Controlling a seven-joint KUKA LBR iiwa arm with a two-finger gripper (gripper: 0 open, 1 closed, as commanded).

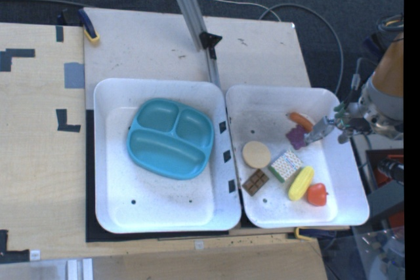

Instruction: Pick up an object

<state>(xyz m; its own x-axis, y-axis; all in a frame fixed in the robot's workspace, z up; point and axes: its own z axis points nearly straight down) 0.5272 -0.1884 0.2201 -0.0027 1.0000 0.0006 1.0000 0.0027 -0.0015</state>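
My gripper (320,130) hangs beside the purple block (296,137) in the right bin (341,160); jaws' spread, I cannot tell. Block looks light, stiff; I'd pinch its flat sides.

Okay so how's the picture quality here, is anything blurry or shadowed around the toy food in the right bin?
In the camera view the light is even and soft, with faint shadows under the blue plate and the toy food. The image is slightly soft overall; the yellow corn and the red piece read clearly, but the gripper near the purple piece is blurred, its details hard to make out.
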